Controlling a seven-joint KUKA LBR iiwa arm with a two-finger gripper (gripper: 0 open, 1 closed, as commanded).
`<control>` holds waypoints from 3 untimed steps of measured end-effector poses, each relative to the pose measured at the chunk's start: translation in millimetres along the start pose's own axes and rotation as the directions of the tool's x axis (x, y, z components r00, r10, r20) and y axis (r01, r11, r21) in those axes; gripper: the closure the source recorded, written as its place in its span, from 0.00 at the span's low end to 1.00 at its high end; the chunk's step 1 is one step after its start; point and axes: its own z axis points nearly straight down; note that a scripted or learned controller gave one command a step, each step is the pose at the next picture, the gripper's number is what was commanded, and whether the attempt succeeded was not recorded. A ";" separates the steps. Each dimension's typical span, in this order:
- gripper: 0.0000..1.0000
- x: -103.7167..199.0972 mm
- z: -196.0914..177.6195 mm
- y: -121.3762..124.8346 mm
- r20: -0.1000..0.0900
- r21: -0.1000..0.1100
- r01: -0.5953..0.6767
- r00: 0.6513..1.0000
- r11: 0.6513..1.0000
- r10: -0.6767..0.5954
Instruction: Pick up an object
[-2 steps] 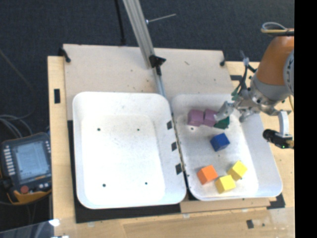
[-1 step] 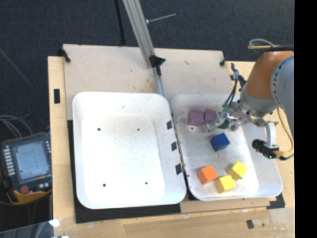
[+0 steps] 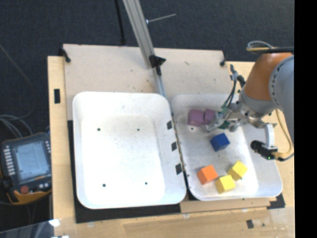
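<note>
Gripper [image 3: 218, 123] low in the right bin [image 3: 265, 182], near its far edge, just beside purple block [image 3: 196, 117]; finger spread impossible to tell. Blue block [image 3: 220, 142] close below, toward the bin's middle.

Dark carpeted floor [image 3: 59, 14] — pale wooden bench [image 3: 109, 71], slanted aluminium post [image 3: 138, 24].

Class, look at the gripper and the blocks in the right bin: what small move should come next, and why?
Probably a short descent onto the purple block: the gripper sits right beside it in the right bin, while the blue block lies just below.
</note>
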 end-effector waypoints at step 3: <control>1.00 1.8 -125.8 4.5 0.001 -0.009 0.004 1.000 1.000 -0.004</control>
